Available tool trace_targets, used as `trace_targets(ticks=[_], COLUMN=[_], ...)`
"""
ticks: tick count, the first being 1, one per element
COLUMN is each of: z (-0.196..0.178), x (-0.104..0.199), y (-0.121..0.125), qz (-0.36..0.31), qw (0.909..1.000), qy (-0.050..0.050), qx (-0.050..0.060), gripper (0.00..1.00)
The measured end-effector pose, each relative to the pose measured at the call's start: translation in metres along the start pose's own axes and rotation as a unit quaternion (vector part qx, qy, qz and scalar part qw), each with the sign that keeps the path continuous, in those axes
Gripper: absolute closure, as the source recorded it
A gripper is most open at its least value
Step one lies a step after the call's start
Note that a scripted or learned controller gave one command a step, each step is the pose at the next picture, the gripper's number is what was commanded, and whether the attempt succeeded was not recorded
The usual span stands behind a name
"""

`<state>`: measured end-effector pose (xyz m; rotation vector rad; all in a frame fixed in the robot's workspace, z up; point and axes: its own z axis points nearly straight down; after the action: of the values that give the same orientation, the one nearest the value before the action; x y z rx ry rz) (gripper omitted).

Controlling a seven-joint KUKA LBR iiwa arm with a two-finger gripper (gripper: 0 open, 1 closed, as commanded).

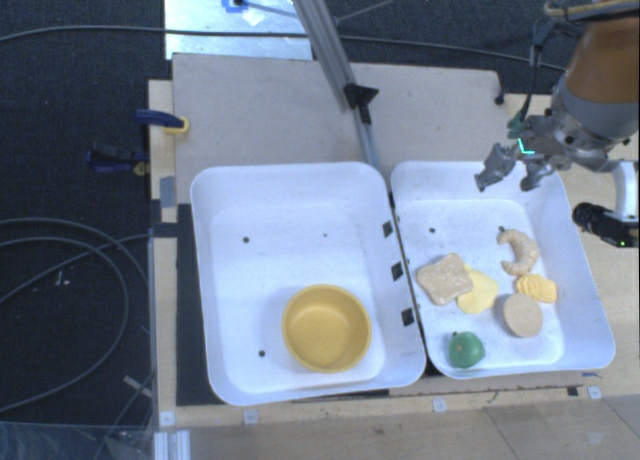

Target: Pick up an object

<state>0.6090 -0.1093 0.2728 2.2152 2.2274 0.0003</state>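
White bin (570, 353) rim under fingers (492, 170)

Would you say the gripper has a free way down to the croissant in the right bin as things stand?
Probably yes. The gripper hangs open above the right bin's far edge, and the croissant lies just nearer the camera, uncovered, with bare bin floor between. The waffle piece almost touches its near end.

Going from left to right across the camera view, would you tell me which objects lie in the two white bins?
yellow bowl → toast slice → green apple → croissant. The yellow chip, the round biscuit and the small orange piece overlap these in left-right position, so I leave them out.
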Motion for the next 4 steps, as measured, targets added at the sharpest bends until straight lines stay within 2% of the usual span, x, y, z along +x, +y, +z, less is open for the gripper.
trace_targets(ticks=[1, 2, 3, 4], z=[-0.001, 0.052, 0.094, 0.141], x=[0.000, -0.010, -0.008, -0.013], y=[0.000, 0.001, 0.004, -0.004], qz=[0.000, 0.002, 0.003, 0.002], qw=[1.0000, 1.0000, 1.0000, 1.0000], qy=[0.000, 0.000, 0.000, 0.000], qx=[-0.001, 0.001, 0.000, 0.000], gripper=[0.00, 0.00, 0.00, 0.00])
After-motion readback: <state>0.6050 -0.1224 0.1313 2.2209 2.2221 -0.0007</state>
